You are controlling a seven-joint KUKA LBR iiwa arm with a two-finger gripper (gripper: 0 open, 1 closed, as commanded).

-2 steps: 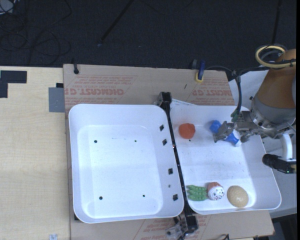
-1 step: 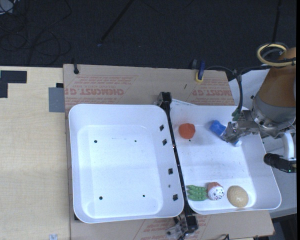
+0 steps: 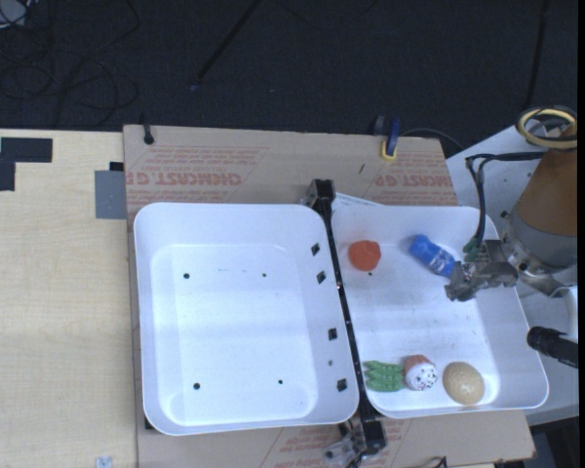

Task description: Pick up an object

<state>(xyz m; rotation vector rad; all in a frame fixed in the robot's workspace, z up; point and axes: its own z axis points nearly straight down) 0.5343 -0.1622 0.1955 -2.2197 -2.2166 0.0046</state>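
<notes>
Left bin (image 3: 236,224): white, nothing to grab in there. Divider (image 3: 333,291) runs down between the two bins. Right bin (image 3: 512,398) has all the candidates: orange-red ball (image 3: 364,254) near the top left, just beside the divider; blue bottle-like object (image 3: 431,253) lying tilted toward the top right; along the bottom edge a green leafy toy (image 3: 381,375) touching a red-and-white spotted piece (image 3: 419,372), then a tan egg-shaped object (image 3: 463,382) just beside that. Gripper (image 3: 465,286) sits over the right side of the right bin, just below and to the right of the blue object's lower end, apart from it as far as the view shows; nothing visible between the fingers. Gripper state: cannot tell, the tooling is dark and small against the wrist. Arm (image 3: 551,203) comes in from the right, orange band above. Step in hand looks like approach/pre-grasp, with no pick made yet. Likeliest target is the blue object since it's nearest. Next move calls for shifting slightly up-left to centre over it, aligning the jaws across its narrow axis given the tilt, then descending and closing. Risk: it's rounded and may roll or squirt out sideways.
</notes>
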